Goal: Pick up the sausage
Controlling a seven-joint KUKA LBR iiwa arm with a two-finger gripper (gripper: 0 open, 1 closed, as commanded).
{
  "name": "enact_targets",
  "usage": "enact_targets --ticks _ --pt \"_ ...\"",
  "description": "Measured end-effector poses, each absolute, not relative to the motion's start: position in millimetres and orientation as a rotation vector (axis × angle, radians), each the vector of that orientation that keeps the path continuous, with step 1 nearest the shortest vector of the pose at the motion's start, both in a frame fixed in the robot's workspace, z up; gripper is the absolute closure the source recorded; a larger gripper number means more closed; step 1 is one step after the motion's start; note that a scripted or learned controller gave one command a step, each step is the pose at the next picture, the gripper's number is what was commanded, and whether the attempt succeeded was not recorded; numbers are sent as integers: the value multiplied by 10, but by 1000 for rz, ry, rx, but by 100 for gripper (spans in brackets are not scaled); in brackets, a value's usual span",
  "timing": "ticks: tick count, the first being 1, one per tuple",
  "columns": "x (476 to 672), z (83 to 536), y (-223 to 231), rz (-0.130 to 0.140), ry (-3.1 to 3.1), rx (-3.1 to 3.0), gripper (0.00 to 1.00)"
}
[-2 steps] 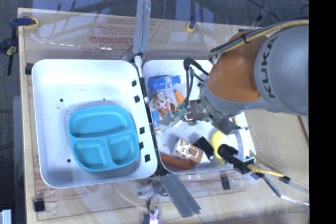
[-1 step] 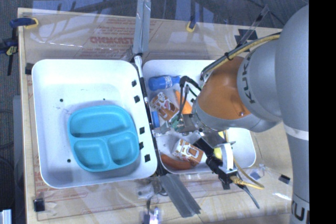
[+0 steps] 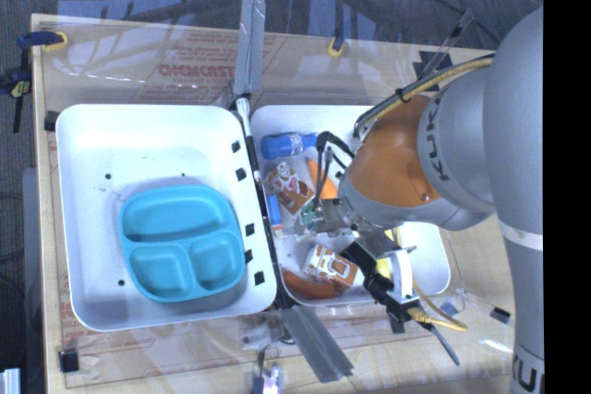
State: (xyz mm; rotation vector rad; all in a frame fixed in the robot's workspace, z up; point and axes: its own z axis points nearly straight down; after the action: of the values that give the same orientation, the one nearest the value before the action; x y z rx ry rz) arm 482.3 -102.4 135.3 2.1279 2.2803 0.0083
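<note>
The sausage (image 3: 309, 284) is seen as a reddish-brown curved link lying along the near wall of the right bin (image 3: 434, 277), partly covered by a small printed packet (image 3: 330, 266). The gripper (image 3: 319, 215) is positioned just beyond it; whether it is spread or closed cannot be told. Little open room is left around the link. A blue tray (image 3: 180, 240) is seated in the left bin (image 3: 83, 161)

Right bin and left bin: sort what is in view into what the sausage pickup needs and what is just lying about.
For the job:
- sausage, at the right bin's near edge
- tool, above that bin

Lying about:
- blue divided tray in the left bin
- blue bottle
- two printed packets
</note>
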Motion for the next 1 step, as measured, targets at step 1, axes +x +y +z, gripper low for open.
enact_targets --ticks 1 --pt "5204 1763 -1558 -2 2472 1942 100"
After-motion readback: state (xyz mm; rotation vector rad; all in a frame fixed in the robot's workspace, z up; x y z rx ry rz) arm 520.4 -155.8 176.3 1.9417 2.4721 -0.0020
